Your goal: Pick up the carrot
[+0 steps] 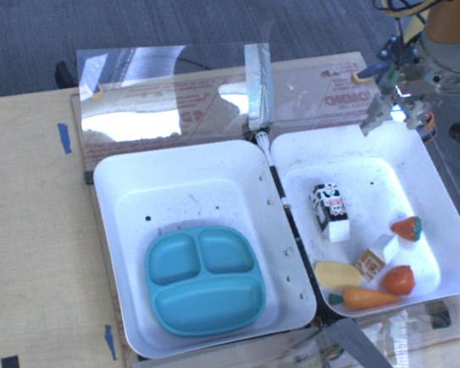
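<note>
up at the far right corner of the right bin (437, 191), the gripper (391, 116) hangs over the rim, with the orange band of the arm (449, 13) above it. whether it is spread or pressed together cannot be told from this angle, and nothing shows between its tips.

the carrot (368, 296) lies on its side along the near wall of the right bin, well apart from the gripper. a red tomato (398, 280) touches its right end, and a pale yellow piece (338, 274) sits just above its left end. a small brown and white box (370, 262) rests between the yellow piece and the tomato. a strawberry (407, 229) sits toward the bin's right wall, beyond the tomato. a black and white milk carton (331, 209) lies near the middle of the right bin, toward its left wall.

the left bin (122, 204) touches the right bin's left side and holds 1 blue tray (203, 279) with 3 compartments.
</note>
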### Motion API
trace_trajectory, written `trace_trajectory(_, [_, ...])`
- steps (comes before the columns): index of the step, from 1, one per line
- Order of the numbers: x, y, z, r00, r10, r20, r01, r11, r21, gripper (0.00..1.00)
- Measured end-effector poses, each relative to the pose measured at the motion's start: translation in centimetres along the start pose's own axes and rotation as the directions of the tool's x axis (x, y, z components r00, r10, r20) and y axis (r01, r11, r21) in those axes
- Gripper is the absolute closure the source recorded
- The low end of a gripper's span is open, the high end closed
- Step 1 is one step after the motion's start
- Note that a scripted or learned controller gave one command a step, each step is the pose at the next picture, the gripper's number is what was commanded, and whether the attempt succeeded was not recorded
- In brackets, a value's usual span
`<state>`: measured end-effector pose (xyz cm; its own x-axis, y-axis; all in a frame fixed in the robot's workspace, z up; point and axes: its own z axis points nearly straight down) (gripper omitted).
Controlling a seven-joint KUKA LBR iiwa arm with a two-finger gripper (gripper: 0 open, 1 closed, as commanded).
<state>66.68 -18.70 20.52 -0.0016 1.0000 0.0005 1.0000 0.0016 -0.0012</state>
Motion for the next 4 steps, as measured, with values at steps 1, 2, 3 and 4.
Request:
trace_trajectory(1, [0.1, 0.1, -1.2, 1.0, -0.003, 0.003, 0.003, 1.0, -0.004, 1.0])
trace_trajectory(2, [5.0, -1.0, -7.3, 0.975, 0.22, 0.001, -0.22, 0.975, -0.008, 1.0])
trace_trajectory(3, [-3.3, -5.0, -2.3, 1.0, 0.022, 0.001, -0.022, 1.0, 0.003, 1.0])
trace_trajectory(4, [-2.2, -2.3, 0.5, 0.947, 0.322, 0.001, -0.322, 0.947, -0.003, 1.0])
